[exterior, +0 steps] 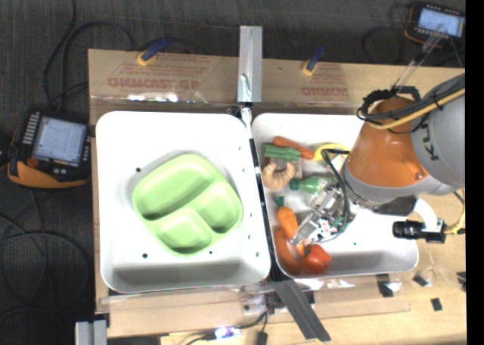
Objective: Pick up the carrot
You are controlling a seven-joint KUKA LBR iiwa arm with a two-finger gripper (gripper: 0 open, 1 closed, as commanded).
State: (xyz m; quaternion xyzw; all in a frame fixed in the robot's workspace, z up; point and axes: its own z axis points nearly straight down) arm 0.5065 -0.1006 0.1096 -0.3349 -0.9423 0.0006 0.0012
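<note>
Reaching in from the right over the right bin (378, 249), grey arm (446, 139) with its orange band (386, 156) slanting down toward the bin's left half. Gripper (304, 236) low among the toy food, fingertips down at the front-left corner, right beside the carrot (286, 221). Cannot tell whether open or closed, and cannot tell whether anything sits between the tips. Carrot lying near the bin's left wall, orange, angled toward the front, its lower end touching a red tomato-like piece (308, 259) that fills the front-left corner. Farther back along the same wall, a tan ring-shaped piece (276, 175), then a green item (281, 153) with a second small orange piece (291, 144) just behind it. A green bottle-like toy (308, 184) between those and the wrist, with a yellow loop (333, 150) near the orange band. Left bin (113, 184) holding a light green divided tray (187, 203), tilted, well apart from the gripper.
</note>
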